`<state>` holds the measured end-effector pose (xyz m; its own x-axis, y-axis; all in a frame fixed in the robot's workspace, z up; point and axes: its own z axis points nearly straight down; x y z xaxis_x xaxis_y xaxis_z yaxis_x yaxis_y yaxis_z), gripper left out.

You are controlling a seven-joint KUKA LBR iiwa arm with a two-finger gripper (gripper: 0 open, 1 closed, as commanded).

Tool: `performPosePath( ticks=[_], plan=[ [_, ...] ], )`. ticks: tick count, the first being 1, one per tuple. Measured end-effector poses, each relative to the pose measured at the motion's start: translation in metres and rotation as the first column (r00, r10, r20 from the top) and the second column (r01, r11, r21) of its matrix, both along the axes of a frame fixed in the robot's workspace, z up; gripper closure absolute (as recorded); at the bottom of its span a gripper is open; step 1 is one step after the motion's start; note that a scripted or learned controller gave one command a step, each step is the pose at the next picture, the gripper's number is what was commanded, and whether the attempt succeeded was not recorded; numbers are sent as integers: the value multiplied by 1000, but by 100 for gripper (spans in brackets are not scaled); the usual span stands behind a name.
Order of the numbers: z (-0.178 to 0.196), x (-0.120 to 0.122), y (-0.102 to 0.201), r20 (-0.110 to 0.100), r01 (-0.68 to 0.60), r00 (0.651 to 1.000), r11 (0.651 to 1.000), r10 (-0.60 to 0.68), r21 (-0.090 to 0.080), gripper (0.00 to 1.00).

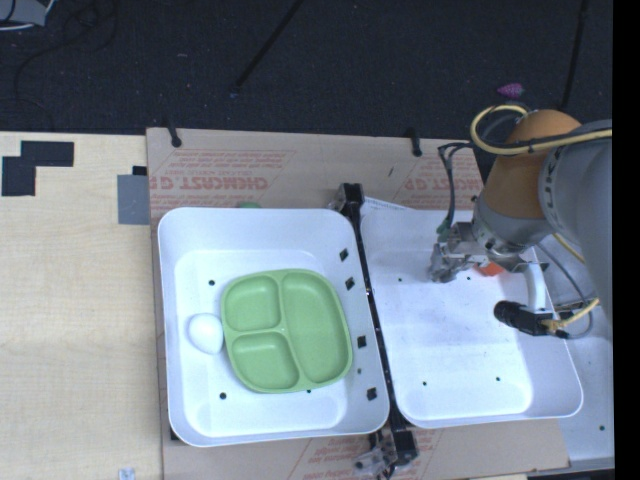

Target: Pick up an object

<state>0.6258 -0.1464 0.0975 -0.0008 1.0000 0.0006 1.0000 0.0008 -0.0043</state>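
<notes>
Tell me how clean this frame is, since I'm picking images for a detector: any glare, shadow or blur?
Camera view: even, soft lighting; the left white plastic bin looks bright, nearly washed out, so the small white egg-shaped object barely stands out; the green three-compartment plate is crisp; the gripper is small and slightly soft, over the right white bin; background is dark.

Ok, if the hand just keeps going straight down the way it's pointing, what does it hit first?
Probably the bare floor of the right bin. The hand hangs over its upper part, with no object visible beneath it, though depth is hard to judge.

Red print on cardboard sheet [230, 173] under bins, upside down, not legible.
</notes>
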Motion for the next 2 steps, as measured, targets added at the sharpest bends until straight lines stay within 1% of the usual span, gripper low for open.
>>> performPosePath(
  ticks=[1,2],
  plan=[
    [44,1,4,6,0,1000,1000,0,-1,100],
    [107,2,5,7,-1,1000,1000,1,-1,100]
  ],
)
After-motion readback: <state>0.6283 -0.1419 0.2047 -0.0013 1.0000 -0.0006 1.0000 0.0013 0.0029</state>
